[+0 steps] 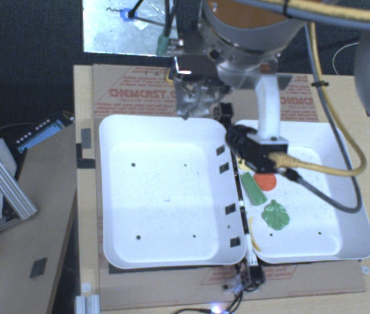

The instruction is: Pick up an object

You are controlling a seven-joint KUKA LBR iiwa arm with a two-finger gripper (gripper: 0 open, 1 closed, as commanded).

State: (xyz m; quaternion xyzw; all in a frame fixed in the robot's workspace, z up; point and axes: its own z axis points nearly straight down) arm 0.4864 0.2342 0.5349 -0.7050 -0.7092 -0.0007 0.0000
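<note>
Orange disc [266, 182], green stick [255, 192] and green leaf [276, 215] lay close together in right bin [345, 241]. Gripper [195, 103] hung at far rim of left bin [165, 198]; couldn't tell its grip state.

Two bins [158, 188] [322, 224], two green pieces [255, 192] [276, 214] (one orange [266, 182])

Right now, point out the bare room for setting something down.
The shallow white left bin is bare throughout. The shallow white right bin is free along its right side; a green stick, orange disc and green leafy piece crowd its left.
</note>
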